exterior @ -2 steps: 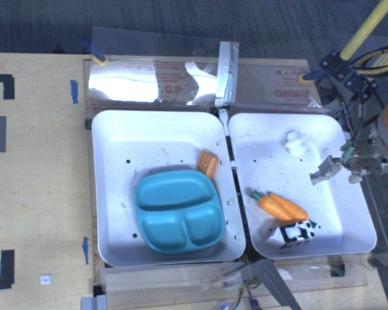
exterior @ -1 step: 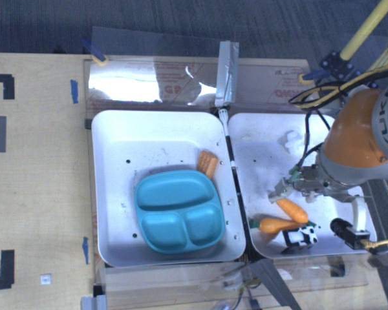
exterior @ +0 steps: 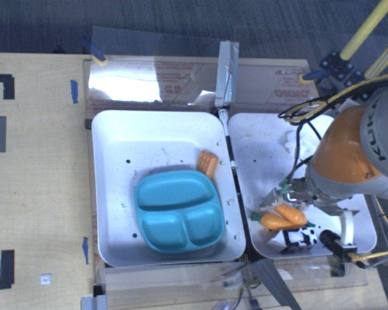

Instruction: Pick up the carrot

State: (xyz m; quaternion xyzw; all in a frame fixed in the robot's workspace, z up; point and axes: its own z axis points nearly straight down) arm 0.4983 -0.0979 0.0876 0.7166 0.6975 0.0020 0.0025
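Carrot [exterior: 283,217] is seen near the right bin's [exterior: 258,141] front edge, beside the gripper [exterior: 296,197], whose state cannot be told.

Two shallow white bins [exterior: 110,173] of smooth plastic showed a dull sheen and dark scuffs, on a bench [exterior: 32,173] of pale, matt wood-grain board. A sky-blue divided tray [exterior: 179,215] looked like smooth, satin-finished plastic. The carrot [exterior: 283,217] appeared as glossy orange plastic, as did a ridged orange piece [exterior: 207,163] beside the tray. The arm [exterior: 349,154] wore a smooth orange band over matt grey casing. Clear, reflective sheeting [exterior: 155,82] stood behind the bins, against printed brown cardboard.
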